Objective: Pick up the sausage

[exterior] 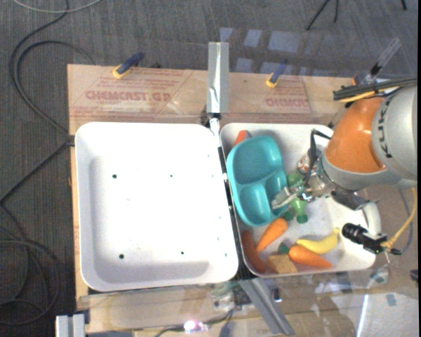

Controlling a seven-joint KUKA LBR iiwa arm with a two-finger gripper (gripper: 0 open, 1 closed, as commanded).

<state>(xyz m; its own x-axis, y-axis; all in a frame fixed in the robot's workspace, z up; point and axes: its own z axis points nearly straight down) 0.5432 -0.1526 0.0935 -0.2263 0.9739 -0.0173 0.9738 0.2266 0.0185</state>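
Sausage, a short reddish-brown cylinder point(252, 250) as best it could be made out, lay in the near-left corner of the right shallow white plastic bin point(351, 262). It was against the bin's left wall and partly covered by a small orange toy carrot point(272, 234). Its long axis seemed to run from the wall toward the bin's near rim, at a slant, though its ends were hard to separate from the clutter.

The two-finger gripper point(292, 199) hung low over the middle of that bin, just beside the lip of a teal plastic two-compartment dish point(255, 176) and among some small green pieces point(301, 216). Whether it was open or closed could not be told from above, and nothing was visibly held. From the gripper the sausage lay down and to the left in the view, near but past the carrot. Any approach would probably have to clear that carrot and meet the sausage across its width.

A yellow toy banana point(322, 243), a second orange carrot point(309, 257) and a tan block point(283, 263) crowded the near rim.

The brown masking sheet point(126, 97) behind the bins read "CHEMCAST GP". The grey arm point(403, 135) bore the letters "KU" above its orange band point(356, 140).
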